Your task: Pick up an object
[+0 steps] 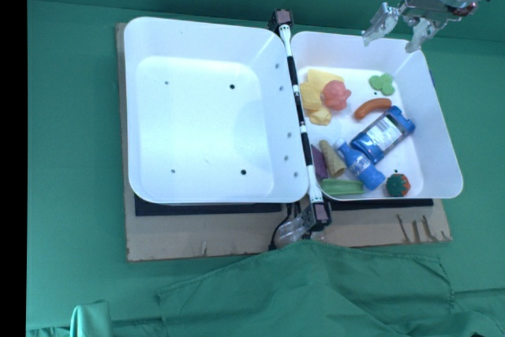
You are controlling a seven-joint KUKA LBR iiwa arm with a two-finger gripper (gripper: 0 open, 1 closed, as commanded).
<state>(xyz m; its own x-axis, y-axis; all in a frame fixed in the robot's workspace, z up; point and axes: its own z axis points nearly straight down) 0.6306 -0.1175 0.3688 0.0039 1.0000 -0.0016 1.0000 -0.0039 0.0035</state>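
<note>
My gripper (398, 31) hangs open above the far edge of the right bin (442, 126), with nothing between its fingers. Below it in that bin lie several small objects: a yellow piece (316, 95) with a red toy (337, 95) on it, a green toy (383, 81), an orange sausage (372, 107), a blue packet (383, 133), a blue bottle (359, 162), a tan cone (332, 159), a purple piece (318, 162), a green pod (342, 187) and a red-green ball (398, 185).
The left bin (158, 43) sits beside the right one, joined by a clamped divider (296, 110). Both rest on cardboard (197, 247) over green cloth. A folded green cloth (316, 292) lies at the front.
</note>
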